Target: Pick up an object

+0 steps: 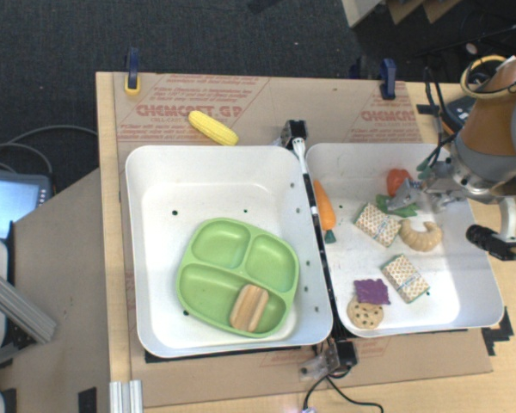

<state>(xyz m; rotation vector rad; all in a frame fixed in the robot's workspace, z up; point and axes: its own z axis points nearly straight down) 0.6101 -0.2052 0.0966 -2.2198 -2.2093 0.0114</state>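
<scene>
hung low over the right bin (486,312) from the right, the gripper (410,198) down among the toys near the far side; could not tell its state or whether anything was held. lay closest to it: a red piece (398,180), a patterned cracker (377,224) and a tan croissant (421,235), all close together. judged the croissant the likeliest pick: probably light, hard moulded plastic, curved and a bit slippery, best pinched across the thick middle rather than at the tapering ends. judged the crackers flat and awkward to grip from above. held further in the same bin: a carrot (325,207) against the left wall, a second cracker (405,276), a purple piece (371,291) and a cookie (364,314). held in the left bin (146,231): a green divided plate (236,269) with a hot dog bun (249,307) in one compartment. lay outside on the board: a corn cob (212,127).
</scene>
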